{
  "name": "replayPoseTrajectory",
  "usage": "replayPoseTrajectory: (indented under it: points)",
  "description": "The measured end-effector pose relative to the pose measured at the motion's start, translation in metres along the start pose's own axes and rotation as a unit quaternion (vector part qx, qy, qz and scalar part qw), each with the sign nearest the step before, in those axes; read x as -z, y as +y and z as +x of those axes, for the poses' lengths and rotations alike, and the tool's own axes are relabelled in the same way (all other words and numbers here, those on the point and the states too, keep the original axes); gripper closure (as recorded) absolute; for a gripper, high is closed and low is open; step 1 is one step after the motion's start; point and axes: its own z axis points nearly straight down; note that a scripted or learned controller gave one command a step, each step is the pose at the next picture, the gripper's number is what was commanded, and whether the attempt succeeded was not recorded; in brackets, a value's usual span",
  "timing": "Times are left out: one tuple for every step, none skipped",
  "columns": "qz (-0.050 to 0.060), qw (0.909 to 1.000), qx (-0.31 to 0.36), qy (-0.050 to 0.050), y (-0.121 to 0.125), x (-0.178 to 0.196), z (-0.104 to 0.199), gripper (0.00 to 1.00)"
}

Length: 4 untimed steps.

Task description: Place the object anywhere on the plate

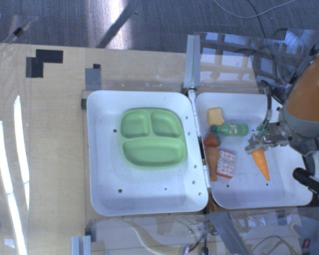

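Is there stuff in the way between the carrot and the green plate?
Yes. The carrot lies in the right bin, by the pincer. Toward the green plate lie a red packet, a green bottle and the two bins' raised rims, so the carrot would likely go over them.

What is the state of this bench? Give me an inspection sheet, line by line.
Surface: pale wooden bench bearing two shallow white bins, left and right.
Job's things: green three-compartment plastic plate in left bin; orange toy carrot in right bin.
Clutter: green bottle, yellow block, red-and-white packet, brown cone-shaped toy, all in right bin.
Grippers: gripper just above the carrot's thick end; fingers' state unclear.
Cables: white cable on floor.
Surroundings: grey carpet.
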Motion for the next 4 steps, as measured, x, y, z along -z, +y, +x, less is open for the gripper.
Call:
replayPoseTrajectory:
  points:
    - [0.001, 0.9976, 0.07, 0.0, 0.065, -0.002, 0.068, 1.0]
    - [0.001, 1.0, 0.004, -0.001, 0.154, -0.003, 0.121, 1.0]
    - [0.002, 0.9983, -0.059, -0.001, 0.15, -0.003, 0.17, 1.0]
    - [0.001, 0.9983, -0.058, -0.001, 0.15, -0.003, 0.17, 0.0]
